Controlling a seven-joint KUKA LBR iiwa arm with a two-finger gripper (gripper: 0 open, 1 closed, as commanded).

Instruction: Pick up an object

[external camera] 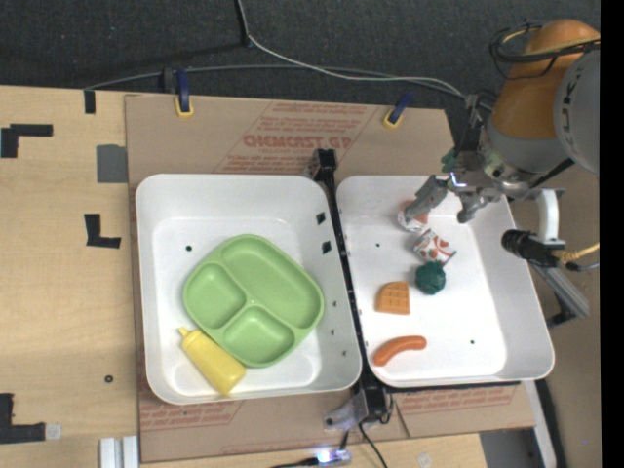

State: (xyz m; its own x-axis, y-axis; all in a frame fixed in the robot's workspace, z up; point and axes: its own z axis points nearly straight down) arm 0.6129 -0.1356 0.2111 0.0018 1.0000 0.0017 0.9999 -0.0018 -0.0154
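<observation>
My gripper [447, 205] hangs over the back part of the right bin [507, 300], open, with nothing visible between its fingers. A small white and red scrap [409, 220] lies right at the tip of the left finger [423, 201]. Just in front of it lies a crumpled white and red wrapper [434, 250]. Further forward are a dark green ball [430, 280], an orange waffle piece [394, 298] and a red-orange sausage [400, 348].
The left bin [156, 261] holds a green divided plate [253, 298] and a yellow bottle [211, 360] at its front left. A black divider strip [336, 252] runs between the bins. Cables cross the dark backdrop behind the bench.
</observation>
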